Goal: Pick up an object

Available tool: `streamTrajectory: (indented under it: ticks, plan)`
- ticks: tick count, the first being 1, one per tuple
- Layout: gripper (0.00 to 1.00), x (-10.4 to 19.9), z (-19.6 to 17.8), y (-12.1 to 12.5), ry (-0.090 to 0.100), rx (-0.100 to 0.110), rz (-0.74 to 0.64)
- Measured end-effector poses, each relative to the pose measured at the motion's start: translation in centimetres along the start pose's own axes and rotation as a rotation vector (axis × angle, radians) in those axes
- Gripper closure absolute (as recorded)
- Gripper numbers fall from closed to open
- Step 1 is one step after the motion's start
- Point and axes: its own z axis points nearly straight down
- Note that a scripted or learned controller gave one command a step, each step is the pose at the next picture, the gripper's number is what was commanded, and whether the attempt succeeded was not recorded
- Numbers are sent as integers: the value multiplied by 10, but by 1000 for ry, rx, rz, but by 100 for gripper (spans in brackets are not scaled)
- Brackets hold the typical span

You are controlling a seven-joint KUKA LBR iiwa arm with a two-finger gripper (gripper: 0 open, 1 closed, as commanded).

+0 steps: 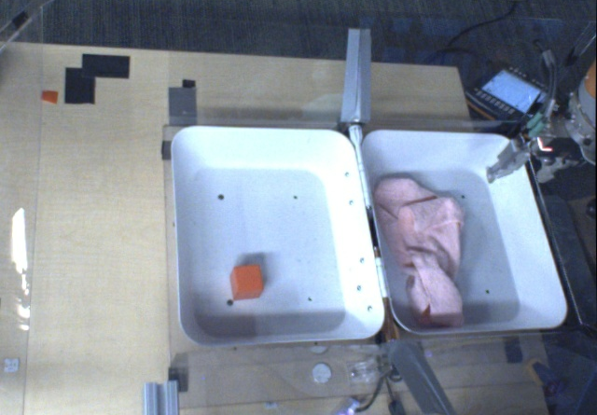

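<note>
A small orange block (247,282) lies in the left bin (196,217), toward its front left. A crumpled pink cloth (424,245) fills the middle of the right bin (522,255), running from its centre to the front wall. My gripper (506,165) hangs over the right bin's far right corner, at the view's right edge. It is well apart from the cloth and holds nothing that I can see. Most of the arm is cut off by the frame.
A grey metal bar (354,77) stands at the back between the two bins. A device with a lit screen (508,91) and cables sit behind the right bin. Black and orange markers (89,77) lie on the bench at far left.
</note>
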Motion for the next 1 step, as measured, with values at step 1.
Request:
streamTrajectory:
  ticks: [1]
  plan:
    - [0, 0, 94, 10, 0, 0, -108]
